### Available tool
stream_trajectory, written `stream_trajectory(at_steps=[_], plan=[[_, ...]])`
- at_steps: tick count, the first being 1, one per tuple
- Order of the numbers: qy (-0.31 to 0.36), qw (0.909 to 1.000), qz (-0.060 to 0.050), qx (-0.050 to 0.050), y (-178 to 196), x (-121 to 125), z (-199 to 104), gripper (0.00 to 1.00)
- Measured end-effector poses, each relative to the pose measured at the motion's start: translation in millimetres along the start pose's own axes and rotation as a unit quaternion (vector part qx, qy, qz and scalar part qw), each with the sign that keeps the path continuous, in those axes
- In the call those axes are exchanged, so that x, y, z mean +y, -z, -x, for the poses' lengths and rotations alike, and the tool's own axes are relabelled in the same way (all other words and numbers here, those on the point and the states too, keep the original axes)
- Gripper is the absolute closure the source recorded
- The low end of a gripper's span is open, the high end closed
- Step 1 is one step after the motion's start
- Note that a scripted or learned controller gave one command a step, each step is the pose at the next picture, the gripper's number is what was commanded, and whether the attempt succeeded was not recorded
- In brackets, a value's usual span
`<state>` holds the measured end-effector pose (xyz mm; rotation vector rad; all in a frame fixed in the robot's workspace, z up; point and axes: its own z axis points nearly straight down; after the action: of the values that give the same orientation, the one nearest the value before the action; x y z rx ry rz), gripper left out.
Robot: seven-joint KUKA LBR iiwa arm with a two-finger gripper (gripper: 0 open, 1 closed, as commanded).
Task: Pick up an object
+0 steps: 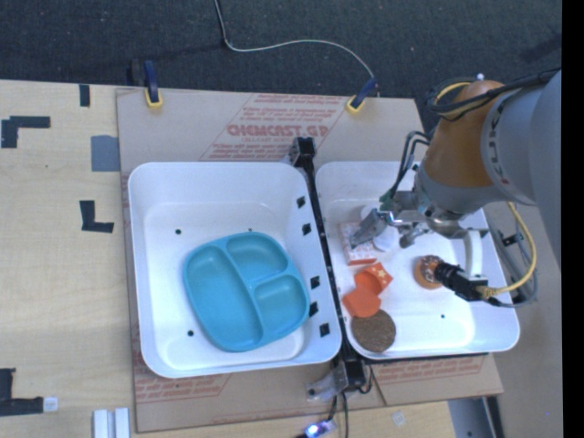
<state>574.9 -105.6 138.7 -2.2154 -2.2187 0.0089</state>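
Note:
My gripper (388, 231) hangs low over the middle of the right bin (474, 336), its jaws open. It sits just right of a clear packet with red print (356, 242), and something small and white lies under it. Nothing is visibly held between the fingers. Closer to the bin's front lie an orange piece (372, 279), a red-orange disc (362, 304) and a brown round cookie (374, 331). A small brown and orange round thing (428, 271) lies to the right, below the arm's wrist.
The left bin (155, 190) holds a blue divided plate (245, 290). A black divider (315, 235) runs between the two bins. The arm's grey body with its orange band (461, 149) covers the right bin's far right corner, and cables (506, 286) hang along its right rim.

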Motion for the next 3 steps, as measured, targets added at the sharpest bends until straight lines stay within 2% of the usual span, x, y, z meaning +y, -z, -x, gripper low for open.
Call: stream_trajectory(at_steps=[1, 2, 3], plan=[[0.000, 1.0000, 0.002, 0.000, -54, -1, -1, 0.00], [0.001, 1.0000, 0.001, 0.000, -43, 0, -2, 1.00], [0.000, 1.0000, 0.005, 0.000, 10, 9, -7, 1.00]])
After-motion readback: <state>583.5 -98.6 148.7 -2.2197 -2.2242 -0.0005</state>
